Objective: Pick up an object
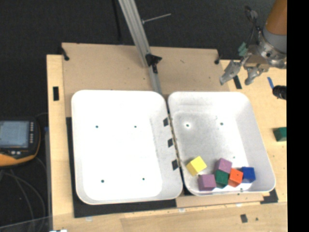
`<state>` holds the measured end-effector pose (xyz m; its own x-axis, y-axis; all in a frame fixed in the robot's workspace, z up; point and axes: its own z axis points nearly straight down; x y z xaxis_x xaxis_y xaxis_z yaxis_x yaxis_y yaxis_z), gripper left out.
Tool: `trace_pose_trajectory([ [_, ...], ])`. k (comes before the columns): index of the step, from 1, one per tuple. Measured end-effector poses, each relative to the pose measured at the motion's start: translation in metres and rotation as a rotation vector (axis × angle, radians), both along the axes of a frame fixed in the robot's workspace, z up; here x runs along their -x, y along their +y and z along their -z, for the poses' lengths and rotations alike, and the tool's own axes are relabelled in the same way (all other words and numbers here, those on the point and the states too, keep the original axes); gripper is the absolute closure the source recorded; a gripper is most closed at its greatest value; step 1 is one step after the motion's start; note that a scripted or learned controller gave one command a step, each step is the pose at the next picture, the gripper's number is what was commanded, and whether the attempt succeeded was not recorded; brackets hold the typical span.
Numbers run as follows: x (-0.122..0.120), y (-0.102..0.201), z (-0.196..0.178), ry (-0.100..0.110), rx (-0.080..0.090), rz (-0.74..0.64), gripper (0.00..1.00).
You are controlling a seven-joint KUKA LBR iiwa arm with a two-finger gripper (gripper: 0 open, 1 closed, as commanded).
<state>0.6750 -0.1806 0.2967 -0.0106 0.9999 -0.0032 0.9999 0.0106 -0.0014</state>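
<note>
Small coloured blocks, matte and plain-faced like painted wood or foam, lie clustered in the lower part of the right-hand shallow white plastic bin. A yellow cube sits at the left of the group, a little apart from the rest. To its right a purple cube lies lowest, just beside a green cube, with a second purple cube just above them. An orange cube and a blue cube finish the row on the right, close against each other near the bin's lower right wall. The bin's floor looks scuffed and speckled grey, with rounded corners and a low rim.

The two-finger gripper hangs at the upper right of the frame, over the tan wooden bench just above the bin's top edge. Its two grey metal fingers are spread apart with nothing between them. The blocks lie well apart from it, toward the bottom of the frame and slightly left.

The left-hand shallow white bin has a smooth, clean floor.
</note>
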Motion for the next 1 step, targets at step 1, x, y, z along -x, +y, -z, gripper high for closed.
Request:
trace_pose_trajectory([
  [1,-0.0049,0.0959,0.0959,0.005,-0.005,0.003,0.00],
])
